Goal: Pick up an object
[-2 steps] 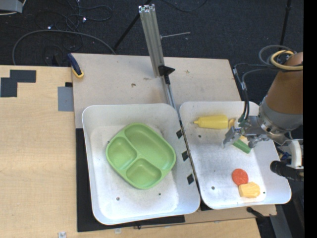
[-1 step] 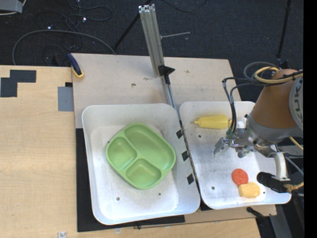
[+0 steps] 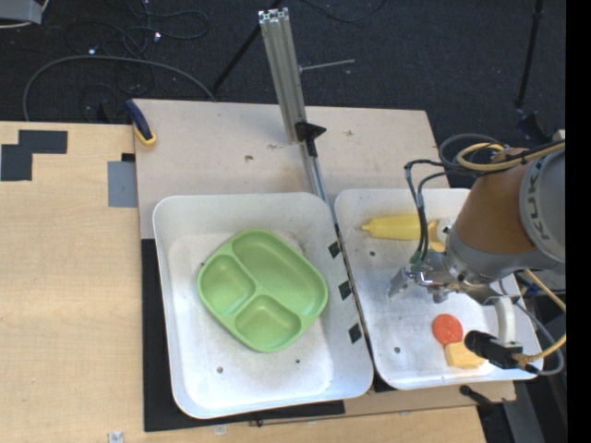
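Lying at the far side of the right bin, the yellow banana rests just beyond the gripper. Whether that gripper is open or closed cannot be told, and nothing shows in its grasp. Nearer, a red disc and a yellow block sit together. The left bin carries a green divided plate.

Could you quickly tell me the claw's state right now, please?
Claw: cannot be told; it hangs low over the right white bin.
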You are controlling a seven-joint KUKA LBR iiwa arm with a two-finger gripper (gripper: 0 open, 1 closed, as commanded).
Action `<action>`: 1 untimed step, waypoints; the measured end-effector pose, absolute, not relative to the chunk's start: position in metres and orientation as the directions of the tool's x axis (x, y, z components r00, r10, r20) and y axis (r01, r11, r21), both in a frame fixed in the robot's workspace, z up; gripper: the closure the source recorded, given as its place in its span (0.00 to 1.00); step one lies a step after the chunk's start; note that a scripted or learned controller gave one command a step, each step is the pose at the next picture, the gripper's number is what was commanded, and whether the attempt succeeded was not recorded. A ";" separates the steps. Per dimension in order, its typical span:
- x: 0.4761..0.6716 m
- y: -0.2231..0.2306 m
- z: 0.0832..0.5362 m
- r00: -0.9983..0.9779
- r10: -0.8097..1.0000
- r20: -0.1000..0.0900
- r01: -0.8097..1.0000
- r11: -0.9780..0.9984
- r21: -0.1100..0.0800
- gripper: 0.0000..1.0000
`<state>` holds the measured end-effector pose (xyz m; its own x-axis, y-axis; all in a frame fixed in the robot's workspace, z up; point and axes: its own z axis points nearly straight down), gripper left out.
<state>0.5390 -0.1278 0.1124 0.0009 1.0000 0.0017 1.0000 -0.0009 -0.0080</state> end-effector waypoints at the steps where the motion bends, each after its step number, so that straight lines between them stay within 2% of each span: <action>1: 0.539 -0.129 0.125 0.006 1.000 0.001 1.000 -0.006 -0.006 1.00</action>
